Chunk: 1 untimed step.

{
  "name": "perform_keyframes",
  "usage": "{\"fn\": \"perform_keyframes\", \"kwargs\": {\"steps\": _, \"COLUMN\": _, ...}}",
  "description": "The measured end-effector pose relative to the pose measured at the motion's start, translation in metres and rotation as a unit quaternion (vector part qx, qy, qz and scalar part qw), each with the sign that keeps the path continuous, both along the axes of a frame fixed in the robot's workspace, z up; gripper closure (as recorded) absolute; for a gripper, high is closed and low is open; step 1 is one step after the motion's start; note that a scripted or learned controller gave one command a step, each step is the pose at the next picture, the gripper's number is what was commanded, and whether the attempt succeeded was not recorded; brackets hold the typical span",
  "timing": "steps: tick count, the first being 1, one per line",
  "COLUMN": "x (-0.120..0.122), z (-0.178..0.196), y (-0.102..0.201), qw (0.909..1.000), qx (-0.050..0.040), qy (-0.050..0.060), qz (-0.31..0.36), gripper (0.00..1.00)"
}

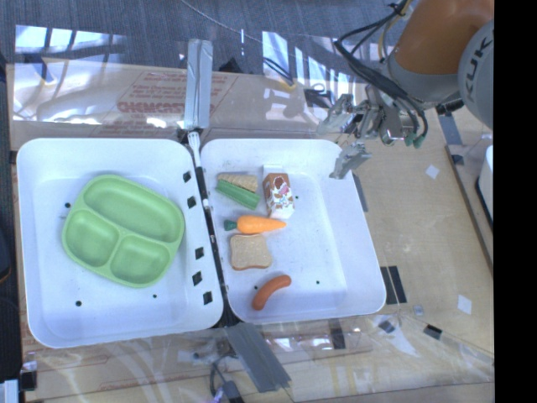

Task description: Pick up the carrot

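Lying in right bin [357, 250], carrot [258, 223], gripper [351, 159] apart above rim

Single fixed overhead view, slanted down on both bins [33, 225].

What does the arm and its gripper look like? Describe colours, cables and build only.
The arm is grey with a broad orange band above the wrist. Black cables loop along it. The gripper is small, bare grey metal, with a tangle of fittings behind it.
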<state>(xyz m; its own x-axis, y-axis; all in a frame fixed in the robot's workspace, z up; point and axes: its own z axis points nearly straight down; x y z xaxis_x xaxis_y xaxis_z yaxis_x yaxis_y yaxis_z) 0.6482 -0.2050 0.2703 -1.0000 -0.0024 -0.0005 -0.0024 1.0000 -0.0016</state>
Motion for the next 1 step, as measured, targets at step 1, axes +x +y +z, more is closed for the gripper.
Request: {"fn": "perform_keyframes", "kwargs": {"steps": 1, "x": -0.0122, "z": -0.1472, "y": -0.0050, "qw": 0.9846, "qx": -0.0038, "qy": -0.010, "qz": 0.174, "gripper": 0.00}}
